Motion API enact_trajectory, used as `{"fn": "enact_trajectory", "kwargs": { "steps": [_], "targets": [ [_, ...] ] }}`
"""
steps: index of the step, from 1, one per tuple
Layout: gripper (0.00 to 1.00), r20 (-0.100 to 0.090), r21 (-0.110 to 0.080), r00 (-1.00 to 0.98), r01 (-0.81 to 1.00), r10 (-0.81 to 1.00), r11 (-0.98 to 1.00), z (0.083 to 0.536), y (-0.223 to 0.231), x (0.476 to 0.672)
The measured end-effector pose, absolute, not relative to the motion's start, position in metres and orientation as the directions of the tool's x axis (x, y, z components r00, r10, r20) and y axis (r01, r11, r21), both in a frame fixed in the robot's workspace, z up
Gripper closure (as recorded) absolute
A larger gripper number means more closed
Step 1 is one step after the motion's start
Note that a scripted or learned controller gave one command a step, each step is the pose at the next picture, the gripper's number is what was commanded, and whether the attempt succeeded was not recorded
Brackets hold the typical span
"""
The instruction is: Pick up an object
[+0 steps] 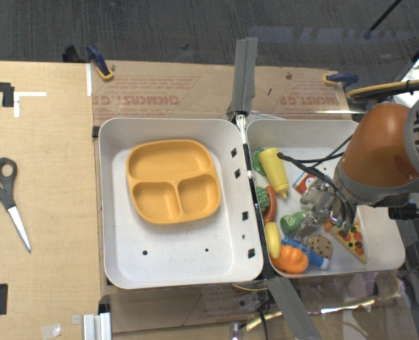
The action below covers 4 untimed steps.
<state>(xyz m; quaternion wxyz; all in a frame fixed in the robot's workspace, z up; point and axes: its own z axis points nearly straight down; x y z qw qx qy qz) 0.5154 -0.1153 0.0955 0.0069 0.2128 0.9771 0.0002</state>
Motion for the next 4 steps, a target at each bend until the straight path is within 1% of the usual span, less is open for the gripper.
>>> {"fn": "enact_trajectory", "kwargs": {
  "steps": [1,2,3,4],
  "targets": [
    [0.0,-0.021,0.01,-0.814,0.581,0.581,0.814,0.096,-0.117,0.485],
    [0.0,-0.003,0.0,-0.586,0.81,0.81,0.586,0.145,-0.105,0.589],
    [0.0,-0.011,0.01,-0.522,0.853,0.853,0.522,0.1,-0.105,0.583],
    [0.0,-0.006,0.013,-0.266,0.964,0.964,0.266,0.1,-0.1,0.598]
  ]
}}
